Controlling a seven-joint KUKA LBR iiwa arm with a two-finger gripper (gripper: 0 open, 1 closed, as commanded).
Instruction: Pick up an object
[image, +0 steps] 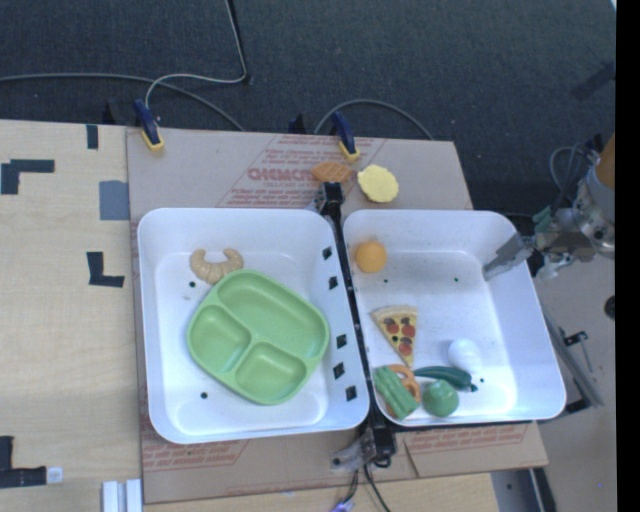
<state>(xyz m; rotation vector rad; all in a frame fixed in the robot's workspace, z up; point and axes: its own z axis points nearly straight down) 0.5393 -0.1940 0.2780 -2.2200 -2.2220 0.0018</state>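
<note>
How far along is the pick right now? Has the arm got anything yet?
Nothing looks picked yet. The gripper sits at the right bin's right rim, with no object seen between its fingers. The orange ball, pizza slice, white piece and green vegetables all lie on that bin's floor; the green plate and croissant lie in the left bin. Reaching, gripping and lifting remain.
</note>
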